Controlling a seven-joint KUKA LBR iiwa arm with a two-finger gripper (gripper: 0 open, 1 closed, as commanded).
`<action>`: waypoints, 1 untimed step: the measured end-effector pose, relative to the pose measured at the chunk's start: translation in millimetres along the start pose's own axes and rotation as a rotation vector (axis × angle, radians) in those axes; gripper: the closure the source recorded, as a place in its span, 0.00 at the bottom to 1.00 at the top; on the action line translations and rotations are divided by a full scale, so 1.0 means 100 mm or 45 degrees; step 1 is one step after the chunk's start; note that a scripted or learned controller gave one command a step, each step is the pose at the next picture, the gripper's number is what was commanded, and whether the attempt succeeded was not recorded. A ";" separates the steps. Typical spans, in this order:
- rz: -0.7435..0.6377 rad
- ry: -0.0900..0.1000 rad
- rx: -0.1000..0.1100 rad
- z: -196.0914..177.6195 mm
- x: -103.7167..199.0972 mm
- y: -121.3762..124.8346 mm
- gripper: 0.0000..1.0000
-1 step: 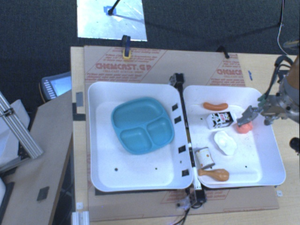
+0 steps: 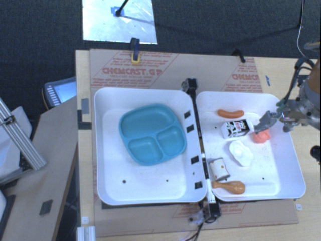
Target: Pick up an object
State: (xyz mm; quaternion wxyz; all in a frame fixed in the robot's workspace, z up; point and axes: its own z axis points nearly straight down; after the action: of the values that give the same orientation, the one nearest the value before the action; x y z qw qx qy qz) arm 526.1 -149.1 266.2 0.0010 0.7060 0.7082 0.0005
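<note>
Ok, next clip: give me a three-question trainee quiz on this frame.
1. True or false: the blue tray lies in the left bin.
2. Which item lies nearest the gripper? A) hot dog B) red item C) drumstick
3. Fill in: the drumstick lies near the right bin's ____ edge, front or back.

Key: 1 true; 2 B; 3 front.
</note>
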 end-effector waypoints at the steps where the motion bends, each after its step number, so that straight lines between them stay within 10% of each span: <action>1: 0.003 0.002 0.005 0.42 0.00 0.02 0.00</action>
State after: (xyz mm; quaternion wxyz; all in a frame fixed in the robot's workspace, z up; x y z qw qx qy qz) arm 528.7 -149.0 224.5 -0.0011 0.7067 0.7075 -0.0004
